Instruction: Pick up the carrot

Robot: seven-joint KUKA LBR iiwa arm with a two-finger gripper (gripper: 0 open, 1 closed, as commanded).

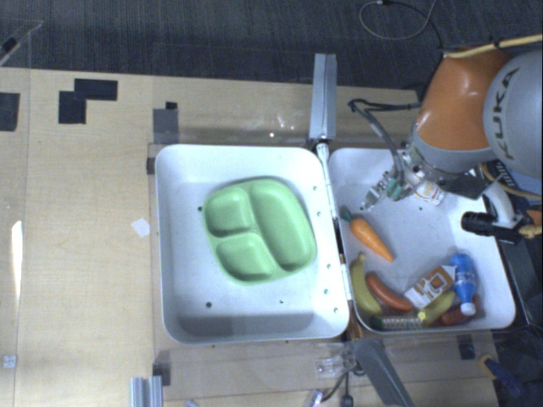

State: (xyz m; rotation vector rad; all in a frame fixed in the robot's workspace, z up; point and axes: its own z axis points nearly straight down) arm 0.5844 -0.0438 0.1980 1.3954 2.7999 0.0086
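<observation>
Lying in the right bin (501, 308), carrot (372, 237) sits near the left wall, apart from the hand (383, 191) above it; hand's opening cannot be told. Banana (364, 285), sausage (389, 295), carton (431, 285), bottle (463, 280) crowd bin's lower end. Green divided tray (259, 229) occupies left bin (182, 312).

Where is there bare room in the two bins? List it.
Left bin: bare white border all round the green tray. Right bin: open floor between the carrot and the gripper. Crowded: the near edge, with banana, carton, bottle.
</observation>
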